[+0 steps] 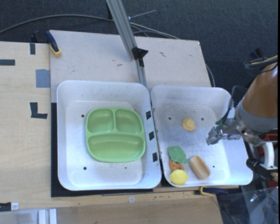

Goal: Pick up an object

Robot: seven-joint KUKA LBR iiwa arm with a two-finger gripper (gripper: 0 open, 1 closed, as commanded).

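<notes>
The right bin (177,94) holds a small yellow lump (189,124) near its middle. Along its near edge lie a carrot with green leaves (176,158), a yellow lemon (178,177) and a tan bread roll (199,167). My gripper (214,136) hangs over the right part of this bin, to the right of the yellow lump and above the bread roll. Nothing shows between its fingertips. The grey arm with its orange band (263,94) comes in from the right edge.
The left bin (70,171) carries a green divided plate (115,134). A grey metal pole (123,22) slants down from the top to the ridge between the bins. Cables run over the dark floor at the back. A yellow-and-blue clamp (53,43) sits at the bench's far left.
</notes>
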